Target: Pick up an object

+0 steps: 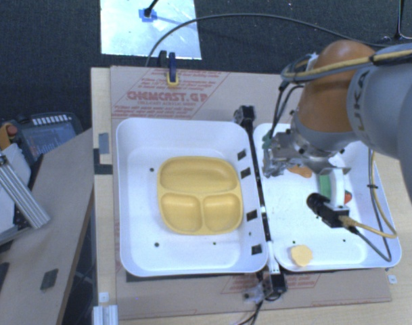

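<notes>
**Overhead slanted view of the desk [101, 107] with two shallow white bins side by side.** The left bin [134, 202] holds a yellow tray [199, 193] lying flat near its middle. The tray has one long compartment on the far side and two smaller ones on the near side.

The grey arm [378, 107], with its orange band [331, 90], reaches in from the right and hangs over the far half of the right bin [310, 230]. The claw [275, 158] sits low at the far-left part of that bin, near the divide between the bins. Whether it is wide or narrow cannot be told from this angle, and nothing can be seen held in it.

The loose candidates for picking lie in the right bin:
- An orange piece [303, 172] lies just beside the claw, partly hidden under the wrist.
- A green piece [325, 183] lies to the right of the orange one, next to a white item with a reddish spot that is too small to identify.
- A pale yellow disc [301, 254] lies alone near the front edge, well apart from the claw.

Both bins rest on a cardboard sheet [192, 90] with red print. A silvery sheet [148, 26] lies on the dark floor beyond the desk. A handheld controller [47, 134] sits at the far left.
</notes>
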